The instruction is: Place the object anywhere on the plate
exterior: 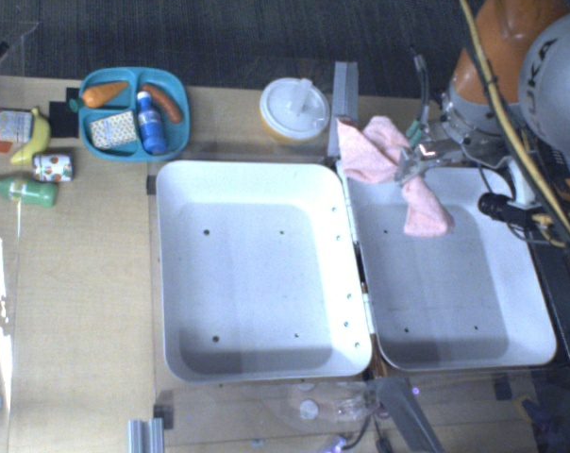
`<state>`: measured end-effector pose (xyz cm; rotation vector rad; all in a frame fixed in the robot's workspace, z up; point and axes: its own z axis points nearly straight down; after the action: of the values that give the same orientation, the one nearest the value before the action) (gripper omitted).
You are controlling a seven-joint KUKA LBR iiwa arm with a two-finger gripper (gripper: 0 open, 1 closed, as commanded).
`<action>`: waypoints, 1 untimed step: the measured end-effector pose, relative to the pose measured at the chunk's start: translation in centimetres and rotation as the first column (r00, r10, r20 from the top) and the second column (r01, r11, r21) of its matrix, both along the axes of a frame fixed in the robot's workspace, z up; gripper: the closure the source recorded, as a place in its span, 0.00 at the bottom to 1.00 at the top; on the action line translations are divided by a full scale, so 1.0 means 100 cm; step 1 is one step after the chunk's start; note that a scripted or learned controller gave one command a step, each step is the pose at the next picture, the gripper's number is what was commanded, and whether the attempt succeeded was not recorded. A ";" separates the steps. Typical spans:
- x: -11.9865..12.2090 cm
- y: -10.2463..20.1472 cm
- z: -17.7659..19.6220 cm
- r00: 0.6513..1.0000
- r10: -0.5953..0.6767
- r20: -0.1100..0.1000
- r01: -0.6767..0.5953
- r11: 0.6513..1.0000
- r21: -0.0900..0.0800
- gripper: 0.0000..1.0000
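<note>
Pink cloth [396, 170], soft and crumpled, draped over the far left corner of the right bin [474, 347]: one bunched part lies on the bin's far rim and spills toward the bench, a narrower tail hangs down onto the bin floor. Blue divided plate [176, 97] sits on the bench beyond the left bin's far left corner, well apart from the cloth; its compartments hold toy food, including a carrot, a blue bottle and a sausage.
</note>
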<state>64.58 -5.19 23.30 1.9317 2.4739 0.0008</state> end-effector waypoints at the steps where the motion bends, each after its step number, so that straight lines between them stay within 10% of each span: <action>1: 0.001 0.003 -0.008 1.000 0.006 0.000 -0.006 1.000 0.000 1.00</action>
<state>64.69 -4.94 22.46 1.9240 2.4803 0.0009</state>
